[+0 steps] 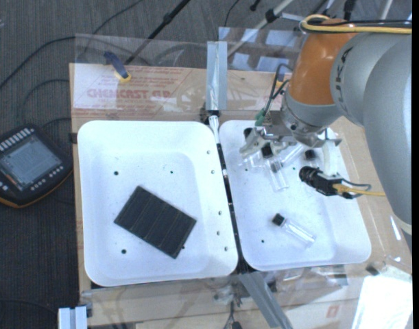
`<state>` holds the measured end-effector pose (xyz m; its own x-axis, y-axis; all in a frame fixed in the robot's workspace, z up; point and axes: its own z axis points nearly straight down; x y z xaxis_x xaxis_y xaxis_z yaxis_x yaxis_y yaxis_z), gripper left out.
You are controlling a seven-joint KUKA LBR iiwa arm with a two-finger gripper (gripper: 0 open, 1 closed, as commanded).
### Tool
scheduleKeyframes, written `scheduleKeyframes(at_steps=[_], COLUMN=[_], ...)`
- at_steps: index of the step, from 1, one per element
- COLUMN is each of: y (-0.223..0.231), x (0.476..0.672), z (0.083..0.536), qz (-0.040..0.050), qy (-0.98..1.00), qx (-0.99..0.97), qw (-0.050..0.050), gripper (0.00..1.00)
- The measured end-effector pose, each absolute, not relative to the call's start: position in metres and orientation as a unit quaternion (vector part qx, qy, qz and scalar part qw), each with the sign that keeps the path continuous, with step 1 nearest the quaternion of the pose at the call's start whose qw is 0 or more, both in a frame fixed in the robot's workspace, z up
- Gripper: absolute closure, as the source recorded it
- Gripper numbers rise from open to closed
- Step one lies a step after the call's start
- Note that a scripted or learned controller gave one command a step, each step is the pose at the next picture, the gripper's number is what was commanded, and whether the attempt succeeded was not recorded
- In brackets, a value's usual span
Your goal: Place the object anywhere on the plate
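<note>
- The gripper (274, 162) hung over the right bin's (346, 245) far part, its clear fingers (279, 177) slightly apart with nothing between them.
- The vial (293, 229), the task's object, lay in the right bin, nearer the camera than the gripper, apart from it.
- The dark plate (155, 221) lay in the left bin (99, 184), across the bins' rims from the vial.

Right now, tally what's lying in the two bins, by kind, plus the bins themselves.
White bins: 2, left bin and right bin
Dark flat plate: 1, in the left bin
Small clear tube with a black cap: 1, in the right bin
Total: 4
The tool hangs over the right bin, apart from the tube.
</note>
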<state>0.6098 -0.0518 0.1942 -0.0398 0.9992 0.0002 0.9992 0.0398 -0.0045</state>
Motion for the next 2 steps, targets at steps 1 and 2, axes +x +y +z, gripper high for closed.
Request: scheduleKeyframes(at_steps=[1,2], y=[0.012,0.083], x=[0.626,0.668], z=[0.199,0.183], qz=[0.0016,0.0018], qy=[-0.761,-0.804], qx=[-0.648,-0.595], qw=[0.000,0.000], gripper=[1.00,1.00])
